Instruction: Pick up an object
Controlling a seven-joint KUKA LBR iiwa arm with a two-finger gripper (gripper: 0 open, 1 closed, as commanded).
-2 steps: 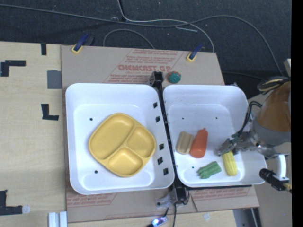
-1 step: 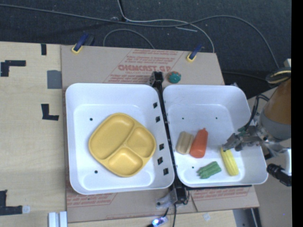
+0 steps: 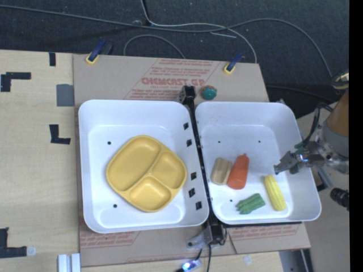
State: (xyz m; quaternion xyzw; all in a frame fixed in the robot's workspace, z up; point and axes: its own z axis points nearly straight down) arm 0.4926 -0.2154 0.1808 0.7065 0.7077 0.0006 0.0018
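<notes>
The right bin [image 3: 244,115] holds a tan bread-like piece [image 3: 220,170], an orange-red carrot-like piece [image 3: 239,171], a green pod [image 3: 250,203] and a yellow corn cob [image 3: 275,192]. My gripper [image 3: 287,164] hangs at the bin's right side, just above and right of the corn cob, with nothing between its fingers. Its dark fingers point left into the bin and stand a little apart. The left bin [image 3: 93,118] holds a yellow divided plate [image 3: 146,173].
A small teal ball [image 3: 209,93] lies on the cardboard behind the bins. Yellow-and-blue clamps [image 3: 95,52] [image 3: 233,63] pin the cardboard's back edge. Cables loop across the dark floor behind. The arm enters over the right bin's right wall.
</notes>
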